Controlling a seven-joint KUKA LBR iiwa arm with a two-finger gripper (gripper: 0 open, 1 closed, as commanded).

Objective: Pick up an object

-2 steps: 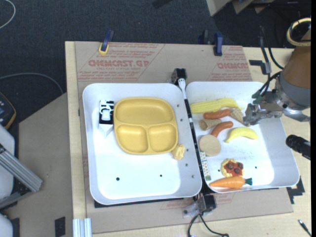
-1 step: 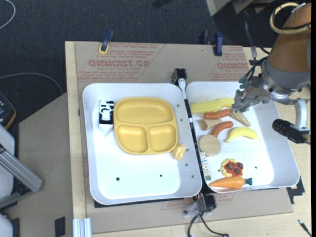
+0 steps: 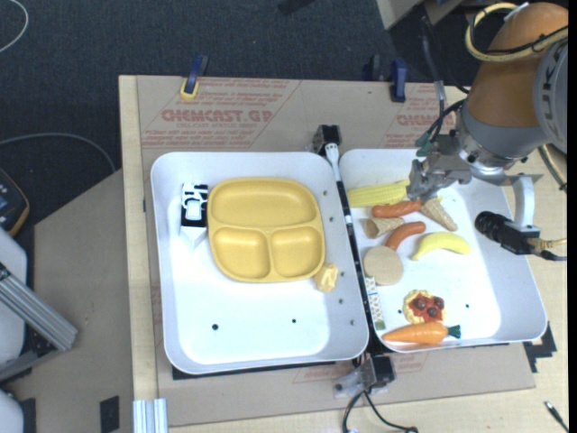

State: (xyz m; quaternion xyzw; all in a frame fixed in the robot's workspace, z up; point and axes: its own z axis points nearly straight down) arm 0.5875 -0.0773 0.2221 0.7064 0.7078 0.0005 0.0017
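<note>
The right bin [image 3: 505, 282] holds toy food: a yellow corn cob [image 3: 377, 193], two orange sausages [image 3: 397, 210] [image 3: 405, 234], a banana [image 3: 442, 244], a tan wedge [image 3: 441, 213], a round tan disc [image 3: 383, 265], a berry tart [image 3: 425, 306] and a carrot [image 3: 416, 334]. My gripper [image 3: 422, 188] hangs low over the back of this bin, at the right end of the corn cob and just above the upper sausage. Its tips are dark and blend together from this angle. I see nothing lifted off the bin floor.
The left bin [image 3: 261, 336] carries a yellow divided plate [image 3: 266, 226], a black-and-white object [image 3: 193, 206] by its left wall and a small yellow piece [image 3: 326, 279] near the divider. A black part [image 3: 501, 228] juts over the right bin's right side. Clamps sit on the board's back edge.
</note>
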